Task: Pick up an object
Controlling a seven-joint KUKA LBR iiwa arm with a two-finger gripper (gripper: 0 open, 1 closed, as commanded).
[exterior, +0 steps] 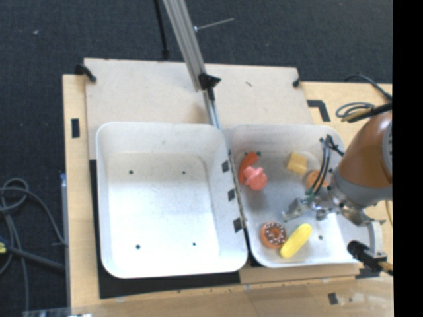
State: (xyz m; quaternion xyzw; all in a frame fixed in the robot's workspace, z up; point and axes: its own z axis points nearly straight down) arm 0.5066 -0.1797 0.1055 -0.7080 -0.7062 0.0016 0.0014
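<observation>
The right bin (277, 135) holds several small objects. A pink and red toy (252, 172) lies near its left wall. A pale yellow block (297, 162) sits toward the back, with a small orange piece (311, 177) just in front of it, partly hidden by cables. A brown ring with sprinkles (272, 234) and a yellow corn-like piece (295, 240) lie at the front. My gripper (305, 209) hangs low over the bin's middle right, just above the yellow piece and right of the ring. Nothing shows as held.
The left bin (106, 177) stands beside the right one. A slanted metal post (188, 41) rises behind the bins' shared wall. The orange-banded wrist (363, 160) and its cables cover the right bin's right edge. Loose cables lie at far left (20, 207).
</observation>
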